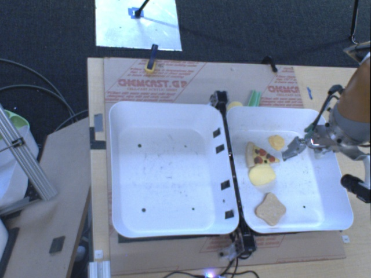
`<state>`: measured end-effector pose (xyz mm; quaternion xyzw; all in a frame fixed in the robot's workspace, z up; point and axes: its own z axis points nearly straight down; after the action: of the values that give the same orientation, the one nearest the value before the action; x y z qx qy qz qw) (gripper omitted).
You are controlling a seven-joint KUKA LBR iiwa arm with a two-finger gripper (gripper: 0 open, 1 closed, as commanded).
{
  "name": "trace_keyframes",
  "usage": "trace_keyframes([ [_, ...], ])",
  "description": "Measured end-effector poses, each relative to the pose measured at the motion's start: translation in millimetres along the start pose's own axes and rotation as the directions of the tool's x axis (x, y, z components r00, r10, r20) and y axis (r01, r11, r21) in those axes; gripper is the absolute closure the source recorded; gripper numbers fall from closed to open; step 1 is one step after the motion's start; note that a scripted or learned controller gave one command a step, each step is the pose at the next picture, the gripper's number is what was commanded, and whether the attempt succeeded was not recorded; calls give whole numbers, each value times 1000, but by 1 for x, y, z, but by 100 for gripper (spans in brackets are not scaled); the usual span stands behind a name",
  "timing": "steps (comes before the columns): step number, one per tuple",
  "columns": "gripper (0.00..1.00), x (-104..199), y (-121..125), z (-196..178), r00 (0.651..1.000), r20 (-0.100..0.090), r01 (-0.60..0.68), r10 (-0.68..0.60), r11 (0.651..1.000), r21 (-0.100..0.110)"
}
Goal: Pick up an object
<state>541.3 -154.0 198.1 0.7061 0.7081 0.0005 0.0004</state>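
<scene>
The right bin [330, 213] holds a pizza slice toy [259, 153], a small yellow piece [277, 141], a pale yellow round lump [262, 175] and a tan bread-like piece [271, 209]. My gripper [294, 147] reaches in from the right and hovers just right of the small yellow piece and the pizza slice. Nothing shows between its fingers.
The left bin [168, 172] lies beside the right one, joined by a black clamp strip [226, 167]. A yellow item [234, 105] and a green stick [253, 98] lie behind the bins on the board. A black part of the arm [355, 187] overhangs the right bin's edge.
</scene>
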Motion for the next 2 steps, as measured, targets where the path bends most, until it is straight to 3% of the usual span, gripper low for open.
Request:
trace_keyframes([
  [1,0,56,67,120,1000,-2,7,-7,1000,1],
  [2,0,70,119,112,1000,0,5,-5,1000,-7],
])
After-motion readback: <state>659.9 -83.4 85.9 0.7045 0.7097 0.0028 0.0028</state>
